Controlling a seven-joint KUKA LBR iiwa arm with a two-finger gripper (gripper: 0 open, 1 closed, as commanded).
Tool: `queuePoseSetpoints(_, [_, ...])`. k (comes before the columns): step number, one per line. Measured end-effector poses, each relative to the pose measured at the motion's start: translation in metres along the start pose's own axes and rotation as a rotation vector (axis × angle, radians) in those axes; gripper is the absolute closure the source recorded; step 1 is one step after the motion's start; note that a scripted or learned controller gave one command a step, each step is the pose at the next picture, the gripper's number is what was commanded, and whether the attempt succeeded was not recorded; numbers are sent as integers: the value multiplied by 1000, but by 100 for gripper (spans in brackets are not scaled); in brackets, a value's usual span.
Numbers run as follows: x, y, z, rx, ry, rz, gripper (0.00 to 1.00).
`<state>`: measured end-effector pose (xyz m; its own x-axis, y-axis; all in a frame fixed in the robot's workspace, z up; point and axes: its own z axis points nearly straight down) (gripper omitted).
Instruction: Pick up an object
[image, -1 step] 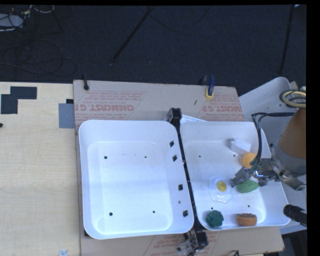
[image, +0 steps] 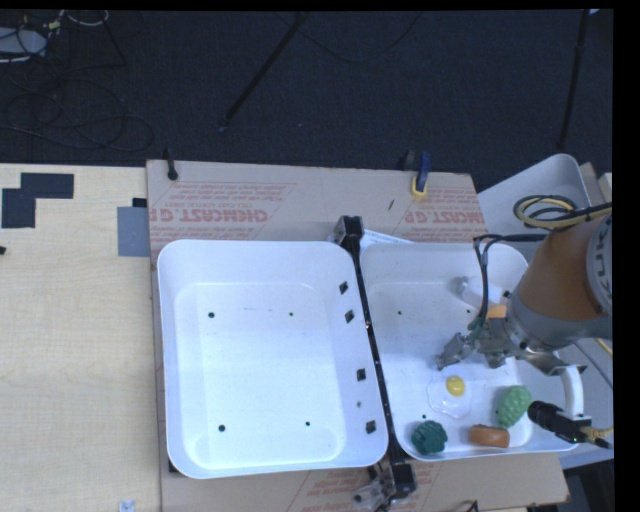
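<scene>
Four small things lie in the right bin (image: 400, 290), all crowded toward its near corner; the left bin (image: 250, 270) beside it bears nothing I would aim for. From my desk I read them as a dark green knobbly lump (image: 430, 436) nearest the divider, an orange piece (image: 489, 435) shaped rather like a sausage just right of it, a pale green bumpy piece (image: 513, 404) behind and to the right of that, and a small yellow round thing (image: 455, 385) that seems to sit on a clear or white disc; I cannot name any of them more closely at this size.

The gripper (image: 463, 350) hangs low over the bin floor just behind the yellow thing, the arm's orange band (image: 555, 280) above it on the right; its metal tips look spread apart with nothing between them, though the view is too coarse for me to be certain how wide.

I judge the yellow thing the likeliest target, being nearest the tips; it looks light and small, probably a hard or rubbery toy, and its roundness may let it squirt out sideways under a pinch; I would straddle it across its widest part and come down square. The two green pieces look bumpy, so the pads should bite better on them; the orange piece I would take across its short axis. All of them sit near the bin's wall, which leaves little room for the outer finger.
</scene>
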<state>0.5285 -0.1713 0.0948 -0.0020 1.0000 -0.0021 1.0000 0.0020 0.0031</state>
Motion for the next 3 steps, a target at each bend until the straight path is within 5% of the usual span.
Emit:
queuePoseSetpoints(1, [0,-4,-12,9,4,7,100])
queuePoseSetpoints(2, [-1,-4,-12,8,4,9,0])
queuePoseSetpoints(3, [63,55,-8,3,4,-5,0])
